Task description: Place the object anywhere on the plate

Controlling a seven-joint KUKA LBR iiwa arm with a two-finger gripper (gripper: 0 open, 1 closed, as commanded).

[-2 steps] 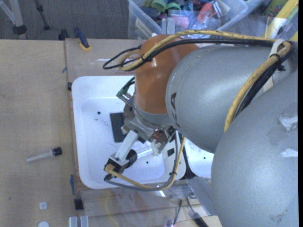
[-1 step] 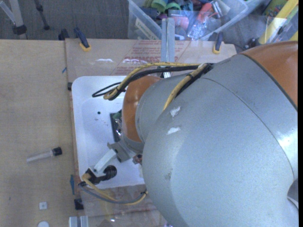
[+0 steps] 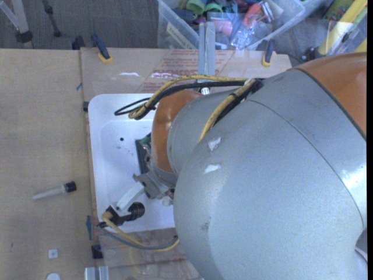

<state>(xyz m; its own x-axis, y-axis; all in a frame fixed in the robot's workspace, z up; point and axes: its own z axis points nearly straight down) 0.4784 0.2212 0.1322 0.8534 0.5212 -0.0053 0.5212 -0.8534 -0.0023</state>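
Grey arm link [image 3: 274, 179] is sitting closest to the lens, reaching in from the right and covering most of the right and lower frame. Orange band [image 3: 166, 130] is poking out at its left edge. Gripper [image 3: 152, 185] end is hanging low over the white bin [image 3: 102, 133], mostly tucked under the arm; can't tell if it's apart, together or clamped on anything. Yellow and black cables [image 3: 175, 86] are running along the arm's top, and another loop is trailing past the bin's near edge. The arm is blocking most of the bin, so I can't tell where the object or the plate is lying. 1 small clear tube with a black cap [image 3: 55, 191] is lying on the wooden bench [image 3: 35, 115], left of the bin and well apart from it. 2 clamps [image 3: 102, 50] are gripping the cardboard sheet's [image 3: 116, 69] far edge. Behind that, a clear tub [image 3: 230, 7] is holding mixed coloured items.
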